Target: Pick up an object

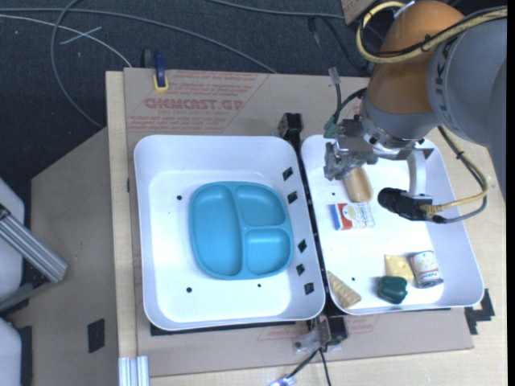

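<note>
My gripper (344, 161) hangs over the upper left part of the right bin (455, 240). Just below it and touching it in the view lies a tan, bread-like roll (358, 186). A small white card with red and blue print (352, 216) lies below the roll. Along the bin's front lie a pale wedge (344, 290), a dark green lump (393, 289), a yellow block (397, 265) and a small can (425, 268). Whether the gripper holds the roll is not visible.
The left bin (161, 248) holds a blue divided plate (241, 229). A row of black clips (299, 215) runs along the wall between the bins. The arm's orange band and grey body cover the right bin's upper right corner.
</note>
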Controlling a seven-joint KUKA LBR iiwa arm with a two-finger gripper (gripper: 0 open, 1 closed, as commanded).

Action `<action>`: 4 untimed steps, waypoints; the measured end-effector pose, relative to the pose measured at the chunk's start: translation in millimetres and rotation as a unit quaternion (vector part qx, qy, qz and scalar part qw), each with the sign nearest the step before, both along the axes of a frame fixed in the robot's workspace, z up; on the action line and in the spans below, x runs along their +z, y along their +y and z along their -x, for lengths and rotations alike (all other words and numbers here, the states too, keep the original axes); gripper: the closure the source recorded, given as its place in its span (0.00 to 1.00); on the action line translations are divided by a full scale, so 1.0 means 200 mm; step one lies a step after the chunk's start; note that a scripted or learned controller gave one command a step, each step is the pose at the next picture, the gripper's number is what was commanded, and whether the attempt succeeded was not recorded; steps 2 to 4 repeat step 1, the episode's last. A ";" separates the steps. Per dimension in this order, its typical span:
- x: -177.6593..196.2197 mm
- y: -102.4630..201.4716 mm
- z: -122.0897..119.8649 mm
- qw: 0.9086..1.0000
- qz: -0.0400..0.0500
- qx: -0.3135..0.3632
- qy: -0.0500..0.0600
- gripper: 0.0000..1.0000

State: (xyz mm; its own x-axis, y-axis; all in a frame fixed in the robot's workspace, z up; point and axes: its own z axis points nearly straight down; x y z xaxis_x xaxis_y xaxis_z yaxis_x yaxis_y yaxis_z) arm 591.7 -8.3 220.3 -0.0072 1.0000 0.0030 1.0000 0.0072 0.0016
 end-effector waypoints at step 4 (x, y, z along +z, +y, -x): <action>0.06 0.27 -0.09 1.000 0.000 -0.001 -0.001 1.00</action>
